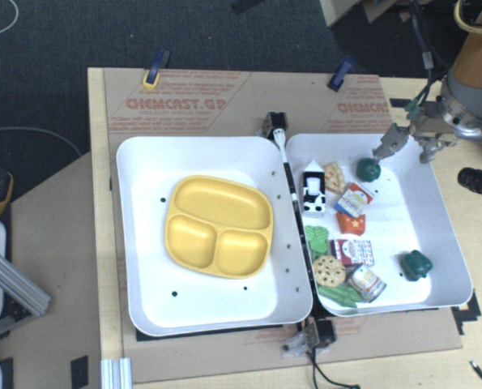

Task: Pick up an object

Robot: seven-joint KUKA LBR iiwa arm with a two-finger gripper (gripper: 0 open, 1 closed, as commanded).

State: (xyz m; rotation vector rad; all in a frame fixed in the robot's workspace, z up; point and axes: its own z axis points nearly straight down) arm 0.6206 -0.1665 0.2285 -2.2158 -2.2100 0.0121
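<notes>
My gripper hangs over the far right corner of the right bin, fingers spread apart and holding nothing. The dark green ball sits just left and slightly nearer, round, so no axis matters

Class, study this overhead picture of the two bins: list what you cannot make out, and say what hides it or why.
- Labels on the small packets in the right bin, camera view: too small and blurred to read.
- The arm, camera view: cut off by the right and top edges.
- Green leafy item: partly covered by the cookie and a can.
- The hand: blurred, so its grip state is unclear.
</notes>
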